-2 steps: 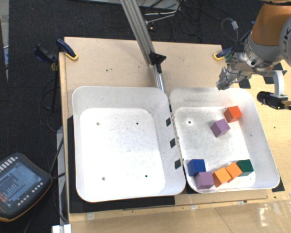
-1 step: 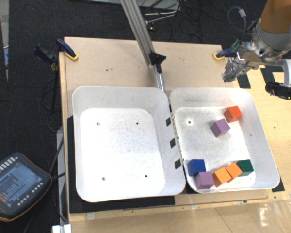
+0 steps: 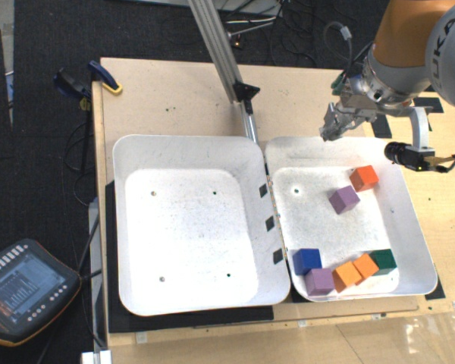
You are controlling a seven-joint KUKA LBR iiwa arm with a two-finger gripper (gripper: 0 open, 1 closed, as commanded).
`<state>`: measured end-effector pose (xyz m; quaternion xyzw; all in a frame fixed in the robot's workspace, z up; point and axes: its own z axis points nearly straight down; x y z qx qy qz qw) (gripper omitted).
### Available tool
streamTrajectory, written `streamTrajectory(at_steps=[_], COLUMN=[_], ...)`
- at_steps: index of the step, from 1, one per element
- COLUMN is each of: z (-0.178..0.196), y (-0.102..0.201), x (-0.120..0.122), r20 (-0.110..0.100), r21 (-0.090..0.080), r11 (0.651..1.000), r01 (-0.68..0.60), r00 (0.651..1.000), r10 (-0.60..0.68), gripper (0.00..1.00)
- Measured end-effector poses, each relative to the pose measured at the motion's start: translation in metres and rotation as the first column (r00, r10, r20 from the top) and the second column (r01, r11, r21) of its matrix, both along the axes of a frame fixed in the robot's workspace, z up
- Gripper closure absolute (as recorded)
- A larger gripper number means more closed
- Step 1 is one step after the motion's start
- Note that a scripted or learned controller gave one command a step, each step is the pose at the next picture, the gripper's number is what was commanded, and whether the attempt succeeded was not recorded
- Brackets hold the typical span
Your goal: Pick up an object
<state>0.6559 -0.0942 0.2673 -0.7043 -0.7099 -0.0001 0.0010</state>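
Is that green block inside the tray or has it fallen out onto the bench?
Inside. The green block rests on the floor of the right tray, near its front right corner, touching an orange block.

Pale wooden bench [image 3: 182, 97] on dark floor [image 3: 45, 36] — cables (tangled) [image 3: 265, 14] behind, a pendant [image 3: 23, 290] lower left.

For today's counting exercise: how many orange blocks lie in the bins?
2, both in the right bin: one orange block near the far edge, another in the near row.

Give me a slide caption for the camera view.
Pincer hovers over the right bin's back rim; six blocks lie inside, an orange block and a purple block nearest.
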Motion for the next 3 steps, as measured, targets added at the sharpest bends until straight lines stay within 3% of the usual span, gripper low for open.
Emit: streamTrajectory(at_steps=[2,3], z=[-0.012,-0.015], y=[0.108,0.162], x=[-0.054,-0.069], r20=[-0.001,-0.001], r21=[0.001,0.000], r11=[1.000,1.000], r01=[-0.001,-0.001], r00=[1.000,1.000], r10=[0.001,0.001], gripper=[1.00,1.00])
